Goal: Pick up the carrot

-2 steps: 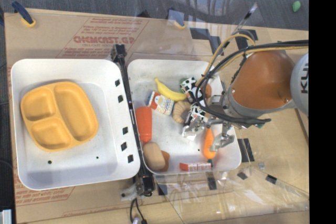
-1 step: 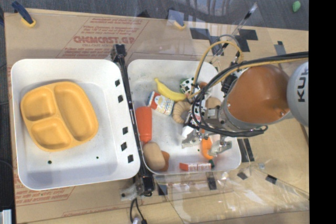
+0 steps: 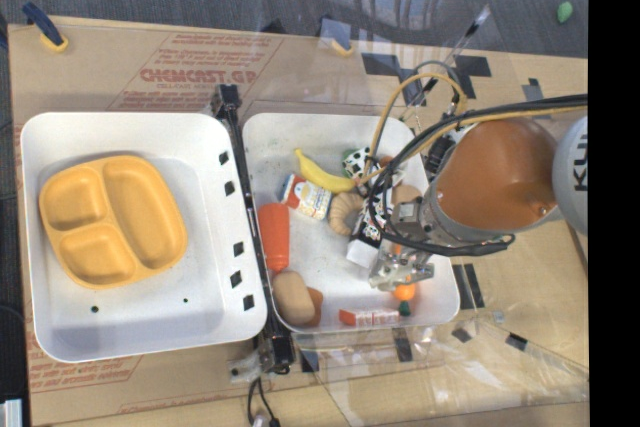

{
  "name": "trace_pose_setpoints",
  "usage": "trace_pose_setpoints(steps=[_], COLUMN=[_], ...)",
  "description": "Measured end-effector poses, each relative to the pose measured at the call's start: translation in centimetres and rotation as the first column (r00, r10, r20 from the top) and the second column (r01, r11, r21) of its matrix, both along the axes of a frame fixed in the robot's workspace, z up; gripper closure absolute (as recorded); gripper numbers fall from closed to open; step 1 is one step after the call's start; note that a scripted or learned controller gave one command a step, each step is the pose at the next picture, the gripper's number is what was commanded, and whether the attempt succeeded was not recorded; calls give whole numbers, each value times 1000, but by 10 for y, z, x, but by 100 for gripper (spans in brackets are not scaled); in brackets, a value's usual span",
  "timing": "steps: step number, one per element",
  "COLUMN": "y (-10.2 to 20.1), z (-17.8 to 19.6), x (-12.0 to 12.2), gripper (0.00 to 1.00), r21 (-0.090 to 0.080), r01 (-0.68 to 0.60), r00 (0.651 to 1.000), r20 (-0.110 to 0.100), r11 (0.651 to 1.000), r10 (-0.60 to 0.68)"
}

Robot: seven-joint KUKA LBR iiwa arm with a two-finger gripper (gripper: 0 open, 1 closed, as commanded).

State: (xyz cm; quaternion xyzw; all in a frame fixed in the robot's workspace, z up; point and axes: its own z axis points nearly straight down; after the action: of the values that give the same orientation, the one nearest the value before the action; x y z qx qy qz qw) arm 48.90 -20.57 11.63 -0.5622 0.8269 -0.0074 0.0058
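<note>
Jaws: low over the near right part of the right bin, beside a small orange item; whether released or clenched cannot be told. Carrot: lying along the left wall of that bin, apart from the jaws, with a potato just below it and a banana and small carton close by. Left bin: 1 yellow divided tray with 3 compartments, on the table.

The arm's orange band covered the right bin's far corner, and the arm ran off the right edge. Cables hid part of a black-and-white object. A small orange item under the gripper was too small to identify.
</note>
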Motion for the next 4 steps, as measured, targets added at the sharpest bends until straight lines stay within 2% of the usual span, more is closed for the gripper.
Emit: trace_pose_setpoints(steps=[1, 2, 3, 4], y=[-2, -2, 10, 11], z=[-15, -15, -21, -18], x=[45, 44, 14, 1], gripper=[100, 0, 0, 0], r21=[8, 10, -1, -14], r01=[-474, -473, -666, -709], r00=[881, 881, 746, 705], r20=[-15, -16, 0, 11], r11=[881, 881, 746, 705], r10=[474, 473, 666, 709])
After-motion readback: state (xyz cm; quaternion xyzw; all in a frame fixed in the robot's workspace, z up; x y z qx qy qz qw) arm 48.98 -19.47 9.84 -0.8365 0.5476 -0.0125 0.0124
